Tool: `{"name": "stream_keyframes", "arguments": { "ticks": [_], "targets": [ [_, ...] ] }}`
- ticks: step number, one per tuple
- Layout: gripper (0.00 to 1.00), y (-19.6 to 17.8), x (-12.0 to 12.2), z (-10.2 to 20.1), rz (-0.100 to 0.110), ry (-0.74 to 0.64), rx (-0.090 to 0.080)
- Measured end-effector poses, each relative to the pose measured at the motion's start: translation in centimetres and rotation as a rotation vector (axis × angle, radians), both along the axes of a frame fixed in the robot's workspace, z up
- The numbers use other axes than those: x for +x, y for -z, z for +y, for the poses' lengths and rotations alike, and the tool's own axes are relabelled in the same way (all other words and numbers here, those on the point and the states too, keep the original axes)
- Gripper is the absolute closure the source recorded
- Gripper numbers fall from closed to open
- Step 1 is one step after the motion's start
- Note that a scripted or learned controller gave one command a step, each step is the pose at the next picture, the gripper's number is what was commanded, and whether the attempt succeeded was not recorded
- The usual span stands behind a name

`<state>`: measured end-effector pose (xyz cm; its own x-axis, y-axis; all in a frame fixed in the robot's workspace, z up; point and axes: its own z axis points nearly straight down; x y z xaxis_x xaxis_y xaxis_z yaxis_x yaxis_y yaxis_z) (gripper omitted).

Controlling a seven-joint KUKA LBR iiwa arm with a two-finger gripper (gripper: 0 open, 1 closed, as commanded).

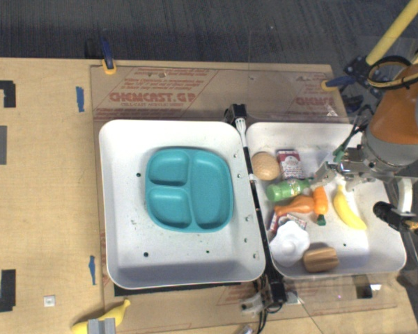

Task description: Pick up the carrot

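- Two white bins sit side by side; the left bin [118, 186] holds a teal divided plate [190, 188].
- Carrot [320, 202] lies in the right bin [386, 245], between a green bottle [287, 188] and a banana [348, 211].
- Arm reaches in from the right, its gripper [341, 167] poised just beyond the carrot; grip state cannot be told.

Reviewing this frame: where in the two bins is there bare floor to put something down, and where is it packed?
Left bin: bare floor rings the teal plate, widest along its front and left. Right bin: crowded on its left half, where egg, carrot, banana and bread cluster; a bare patch lies at the front right, past the banana.
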<state>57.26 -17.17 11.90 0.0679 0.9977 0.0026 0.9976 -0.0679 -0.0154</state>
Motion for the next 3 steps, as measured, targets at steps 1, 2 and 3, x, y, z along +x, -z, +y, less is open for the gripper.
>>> {"name": "stream_keyframes", "arguments": {
  "ticks": [1,2,3],
  "targets": [
    [0.00,3.0,-1.8,5.3,-0.026,-0.029,-0.007],
    [1.00,1.7,-1.6,4.8,-0.034,-0.023,-0.016],
    [1.00,-6.7,-1.2,13.0,-0.018,0.144,-0.002]
  ]
}}
